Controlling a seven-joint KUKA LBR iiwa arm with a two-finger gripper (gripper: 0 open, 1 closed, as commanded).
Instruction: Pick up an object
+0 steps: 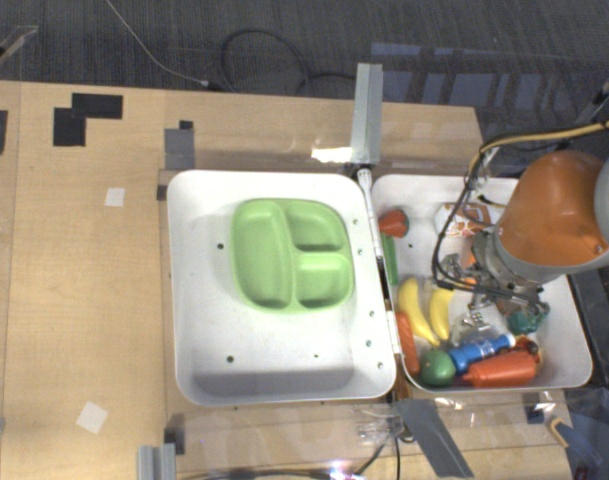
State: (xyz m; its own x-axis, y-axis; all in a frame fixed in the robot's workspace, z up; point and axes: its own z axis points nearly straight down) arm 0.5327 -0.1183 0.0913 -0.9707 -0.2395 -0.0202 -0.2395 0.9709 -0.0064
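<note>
Lying in the right bin, the toys crowd its near end: two yellow bananas, a green ball, a blue bottle and an orange piece beside it. Just above the bottle hangs the gripper (whether its claw is apart or together, I cannot tell). Left of that bin, the other bin holds a green divided tray.

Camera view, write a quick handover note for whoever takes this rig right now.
Pincer: low over the right bin, among the toys; its grip is hidden by the wrist.
Things: bananas, green ball, blue toy, orange-red toy and red piece, all lying in the right bin. Green divided tray in the left bin.
Done: nothing visibly lifted.
Left: grasp one object and raise it.
</note>
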